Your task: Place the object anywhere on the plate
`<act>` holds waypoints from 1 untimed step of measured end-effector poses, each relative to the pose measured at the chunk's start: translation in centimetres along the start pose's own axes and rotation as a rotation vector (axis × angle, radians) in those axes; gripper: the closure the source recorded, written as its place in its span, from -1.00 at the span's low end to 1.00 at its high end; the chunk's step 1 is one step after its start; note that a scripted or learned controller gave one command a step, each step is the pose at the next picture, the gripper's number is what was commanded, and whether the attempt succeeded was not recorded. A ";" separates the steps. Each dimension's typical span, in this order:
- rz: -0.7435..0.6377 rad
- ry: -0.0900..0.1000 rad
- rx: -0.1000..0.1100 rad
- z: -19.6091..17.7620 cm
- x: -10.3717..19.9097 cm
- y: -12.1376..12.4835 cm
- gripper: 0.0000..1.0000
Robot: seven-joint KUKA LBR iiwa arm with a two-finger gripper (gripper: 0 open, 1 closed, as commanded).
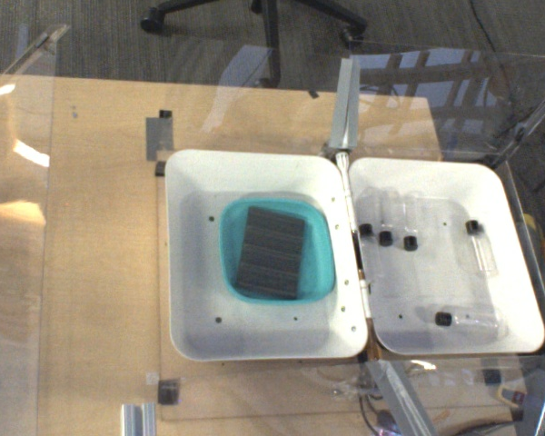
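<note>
Ribbed dark grey block (pixel 272 252) is being carried flat by teal plate (pixel 320 280), left bin (pixel 191 325); approx. four clear, black-capped vials (pixel 480 246) seen in right bin (pixel 518 325).

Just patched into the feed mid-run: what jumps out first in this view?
The teal plate in the left bin catches the eye first, with a dark ribbed rectangular block lying flat on it, slightly tilted. In the right bin, several clear tubes with black caps lie scattered. A black office chair base stands beyond the bench.
</note>
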State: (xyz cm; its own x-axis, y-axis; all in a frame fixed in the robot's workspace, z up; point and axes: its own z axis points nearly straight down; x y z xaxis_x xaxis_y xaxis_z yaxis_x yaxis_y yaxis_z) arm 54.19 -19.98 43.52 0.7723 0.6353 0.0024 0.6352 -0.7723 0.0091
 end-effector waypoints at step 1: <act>0.121 0.001 0.000 -0.1 2.0 1.7 -1.00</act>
State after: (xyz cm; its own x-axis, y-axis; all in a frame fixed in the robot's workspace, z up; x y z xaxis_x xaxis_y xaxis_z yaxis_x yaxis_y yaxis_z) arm 56.88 -20.03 43.60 0.8433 0.5374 0.0049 0.5374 -0.8433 0.0090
